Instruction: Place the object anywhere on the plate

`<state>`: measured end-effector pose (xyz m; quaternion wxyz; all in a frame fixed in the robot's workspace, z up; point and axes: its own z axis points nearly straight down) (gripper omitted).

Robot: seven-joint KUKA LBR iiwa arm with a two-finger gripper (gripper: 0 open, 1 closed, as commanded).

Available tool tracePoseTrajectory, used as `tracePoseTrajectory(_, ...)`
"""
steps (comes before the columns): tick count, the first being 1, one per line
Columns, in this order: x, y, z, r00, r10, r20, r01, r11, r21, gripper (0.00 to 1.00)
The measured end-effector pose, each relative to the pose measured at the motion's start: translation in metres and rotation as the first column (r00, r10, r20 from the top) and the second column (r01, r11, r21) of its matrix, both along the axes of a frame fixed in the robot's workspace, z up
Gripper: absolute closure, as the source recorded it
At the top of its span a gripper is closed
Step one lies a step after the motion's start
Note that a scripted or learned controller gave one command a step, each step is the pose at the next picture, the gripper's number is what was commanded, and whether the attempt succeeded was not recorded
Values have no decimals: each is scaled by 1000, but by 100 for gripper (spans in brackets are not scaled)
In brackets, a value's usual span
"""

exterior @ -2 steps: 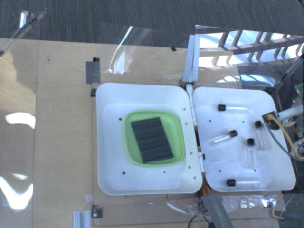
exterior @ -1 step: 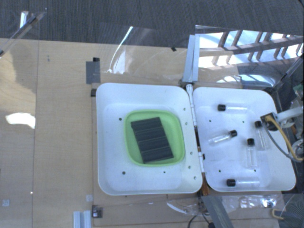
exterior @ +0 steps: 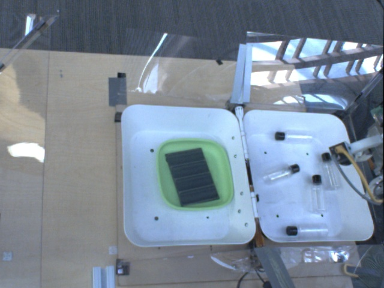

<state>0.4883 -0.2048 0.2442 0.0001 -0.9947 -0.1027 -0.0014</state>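
A green square plate [exterior: 223, 174] rests in the middle of the left white bin [exterior: 135, 179]. A dark grey ribbed rectangular block [exterior: 191, 176] lies flat on the plate, turned slightly off square and well inside its rim. Nothing is touching the block.
The right white bin [exterior: 351, 221] holds several clear vials with black caps, such as one [exterior: 282, 173] near its middle and one [exterior: 316, 194] standing lengthwise to its right. Yellow and grey cables [exterior: 354, 173] with a white fitting hang over that bin's right edge. Wooden bench surface lies to the left.
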Motion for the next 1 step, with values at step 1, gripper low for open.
tracePoseTrajectory(1, 1, 36, 30, 1000, 3, 3, -3, 1000, -1, 0)
